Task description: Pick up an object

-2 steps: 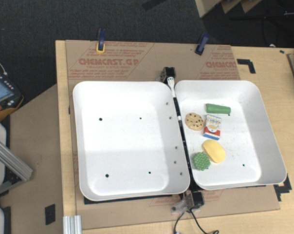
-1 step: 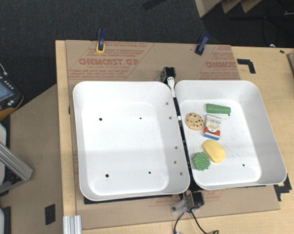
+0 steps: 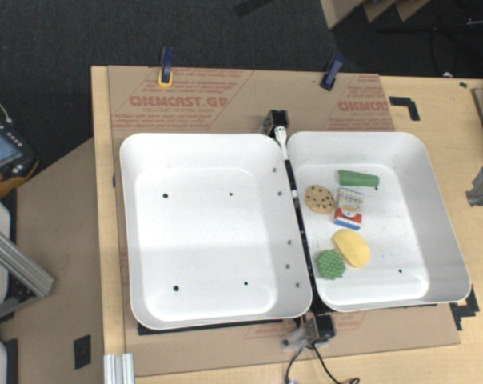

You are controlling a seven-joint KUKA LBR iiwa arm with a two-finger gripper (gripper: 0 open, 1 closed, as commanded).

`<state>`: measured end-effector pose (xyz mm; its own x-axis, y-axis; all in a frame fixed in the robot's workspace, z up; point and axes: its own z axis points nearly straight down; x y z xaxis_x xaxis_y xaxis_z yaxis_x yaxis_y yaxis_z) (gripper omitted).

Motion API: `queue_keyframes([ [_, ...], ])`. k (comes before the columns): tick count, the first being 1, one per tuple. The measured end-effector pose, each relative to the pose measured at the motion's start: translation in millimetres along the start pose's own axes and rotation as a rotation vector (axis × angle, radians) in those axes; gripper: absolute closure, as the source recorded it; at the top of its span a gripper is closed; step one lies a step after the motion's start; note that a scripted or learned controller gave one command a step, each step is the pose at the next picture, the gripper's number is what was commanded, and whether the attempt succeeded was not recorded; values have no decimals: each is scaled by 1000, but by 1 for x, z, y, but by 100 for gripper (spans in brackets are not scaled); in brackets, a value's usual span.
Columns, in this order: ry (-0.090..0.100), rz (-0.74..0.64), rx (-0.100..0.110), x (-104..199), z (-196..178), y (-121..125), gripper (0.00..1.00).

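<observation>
The right bin (image 3: pixel 417 154) holds several small objects in its left half. A round brown cookie (image 3: pixel 320 198) lies near the divider. A green block (image 3: pixel 358 179) sits just behind a small red, white and blue carton (image 3: pixel 350 209). Nearer the front are a yellow lump (image 3: pixel 353 249) and a green textured disc (image 3: pixel 331 265), touching each other. A grey part of my gripper (image 3: pixel 477 188) pokes in at the right edge, beyond the right bin's rim and well apart from every object.
The left bin (image 3: pixel 145 214) stands beside the right one, and a black divider strip (image 3: pixel 293 206) runs between them. Both rest on a brown cardboard sheet (image 3: pixel 225 94) held by two blue clamps at the back. Cables lie at the front edge.
</observation>
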<state>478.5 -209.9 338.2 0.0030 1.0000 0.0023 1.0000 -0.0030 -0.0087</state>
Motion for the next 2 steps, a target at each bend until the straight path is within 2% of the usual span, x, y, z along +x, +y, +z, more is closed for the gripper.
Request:
queue_keyframes([
  [1, -8, -10, -24, 39, -104, 65, 100],
  [2, -1, 0, -4, 29, -61, 20, 100],
])
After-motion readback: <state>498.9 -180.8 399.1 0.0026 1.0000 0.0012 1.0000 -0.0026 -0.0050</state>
